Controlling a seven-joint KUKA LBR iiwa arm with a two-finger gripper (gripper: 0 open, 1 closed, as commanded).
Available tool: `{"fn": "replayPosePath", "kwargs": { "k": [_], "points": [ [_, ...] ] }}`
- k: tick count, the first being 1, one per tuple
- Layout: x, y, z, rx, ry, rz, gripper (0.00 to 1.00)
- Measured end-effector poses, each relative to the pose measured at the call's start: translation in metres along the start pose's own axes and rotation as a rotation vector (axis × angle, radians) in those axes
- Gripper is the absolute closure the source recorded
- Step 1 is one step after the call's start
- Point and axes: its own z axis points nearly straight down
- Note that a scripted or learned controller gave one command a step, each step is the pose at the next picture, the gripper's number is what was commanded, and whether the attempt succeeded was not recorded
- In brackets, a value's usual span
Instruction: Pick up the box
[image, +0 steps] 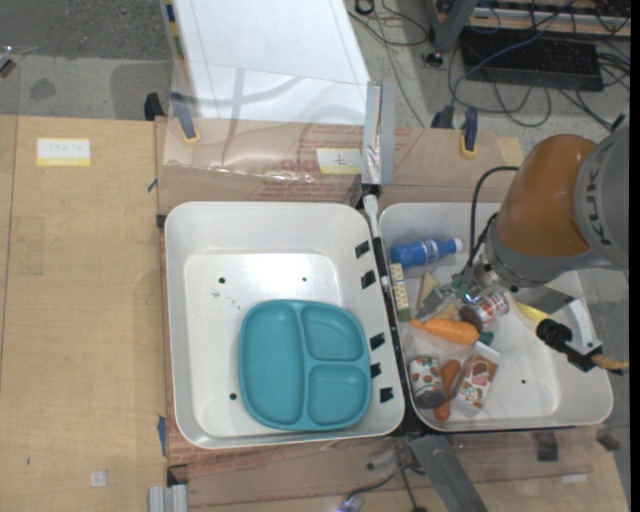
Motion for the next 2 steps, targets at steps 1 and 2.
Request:
{"fn": "replayPosePath", "kwargs": {
  "k": [1,2],
  "points": [
    [-0.014,0.052,0.017,-0.002,-0.008,0.135,0.00],
    [-0.032,0.082,0.020,0.031,0.016,0.125,0.00]
  ]
}}
